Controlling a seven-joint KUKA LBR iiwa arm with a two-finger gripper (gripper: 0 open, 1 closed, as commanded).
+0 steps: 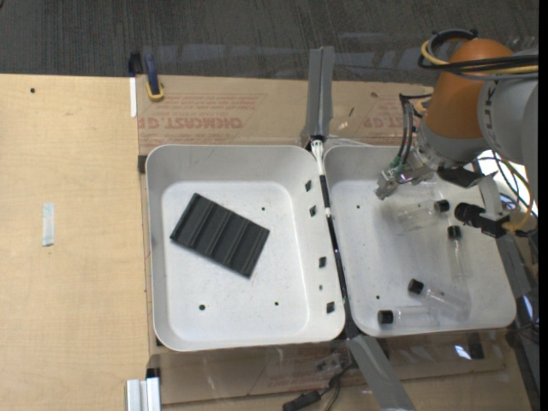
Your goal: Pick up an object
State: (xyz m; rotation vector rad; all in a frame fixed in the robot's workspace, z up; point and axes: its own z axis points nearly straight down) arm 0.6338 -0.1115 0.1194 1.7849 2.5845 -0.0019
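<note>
**Arm poised over the right bin's clear tubes**

Pale wood covers the surface [68,315] on the left, with a small strip of tape [48,225] stuck flat on it, well apart from the bins. Behind the bins lies a sheet of brown cardboard [231,114] printed with red lettering, and dark carpet runs along the top of the view.

Left of centre sits the left bin [163,332], shallow and white. A dark ribbed rectangular panel [220,235] lies flat on its floor, turned at a slant, toward the bin's near-left part and clear of the walls.

A grey divider post [320,92] rises where the two bins meet.

To the right sits the right bin [360,315]. Several clear plastic tubes with black caps lie scattered in it: one [409,315] along the front wall, one [435,294] just behind it, a slim one [455,247] standing farther right, and a crumpled clear piece [419,217] near the middle.

Above the back part of this bin hangs the gripper [396,178], carried by the grey arm [514,110] with its orange band [458,92]. Whether the fingers are apart or together cannot be told at this angle, and nothing is visibly between them.
</note>
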